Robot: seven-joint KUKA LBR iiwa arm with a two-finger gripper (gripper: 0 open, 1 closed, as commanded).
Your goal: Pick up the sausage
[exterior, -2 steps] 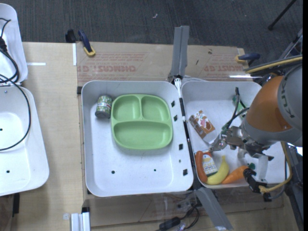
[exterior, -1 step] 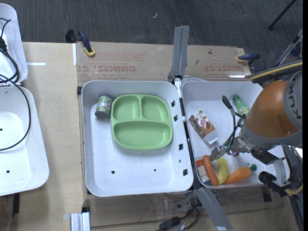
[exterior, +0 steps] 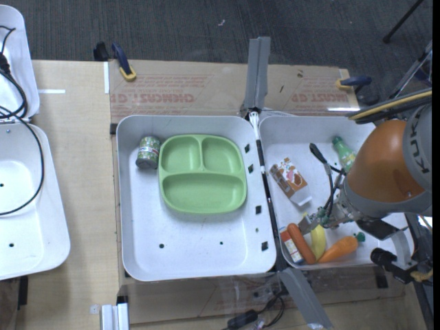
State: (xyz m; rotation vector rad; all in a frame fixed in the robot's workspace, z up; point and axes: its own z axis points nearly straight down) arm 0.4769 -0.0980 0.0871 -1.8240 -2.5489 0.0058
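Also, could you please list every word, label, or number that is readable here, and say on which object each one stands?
"CHEMC?S?, GE…": red print, upside down, partly legible, on the cardboard sheet behind the bins.
"KU": on the arm, cut off at the edge.
Small box in the right bin: printed, too blurred.
Can in the left bin: label too small.

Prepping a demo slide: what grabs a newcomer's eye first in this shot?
The arm's orange band at right, looming over the right bin. Next, the green divided plate in the left bin, with a small can beside it. Then the bright cluster at the right bin's near edge: sausage, banana and carrot, with the gripper just above.
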